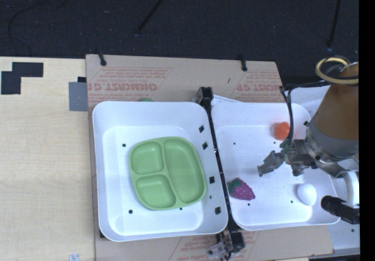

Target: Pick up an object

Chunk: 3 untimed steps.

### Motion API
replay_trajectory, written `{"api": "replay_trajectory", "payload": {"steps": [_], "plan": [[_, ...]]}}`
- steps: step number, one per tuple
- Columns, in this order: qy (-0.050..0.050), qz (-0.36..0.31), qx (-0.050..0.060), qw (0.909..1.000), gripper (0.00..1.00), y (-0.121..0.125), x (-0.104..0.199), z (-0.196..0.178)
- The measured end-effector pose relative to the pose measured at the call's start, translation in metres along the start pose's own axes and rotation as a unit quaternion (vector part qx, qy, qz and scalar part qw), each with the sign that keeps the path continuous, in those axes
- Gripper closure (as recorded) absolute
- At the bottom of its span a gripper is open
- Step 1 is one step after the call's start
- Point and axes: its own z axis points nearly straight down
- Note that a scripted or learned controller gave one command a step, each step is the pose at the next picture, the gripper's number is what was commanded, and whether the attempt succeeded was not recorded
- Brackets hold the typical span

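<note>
Divided plate in left bin; grapes, egg (near corner) in right bin.

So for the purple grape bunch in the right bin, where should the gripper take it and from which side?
Probably straight down from above, fingers across the narrow width of the purple grape bunch. It lies flat on the floor of the right bin, green stem end toward the divider, close to that wall, so a side approach looks cramped. The gripper sits just up-right of it.
</note>
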Motion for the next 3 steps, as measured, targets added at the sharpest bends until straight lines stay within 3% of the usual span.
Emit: {"api": "replay_trajectory", "payload": {"steps": [1,2,3], "plan": [[-0.001,-0.001,-0.006,1.0000,0.00,0.002,0.000,-0.006],[0.000,-0.001,-0.002,1.0000,0.00,-0.004,-0.002,0.057],[-0.001,0.000,-0.007,1.0000,0.00,0.002,0.002,0.100]]}}
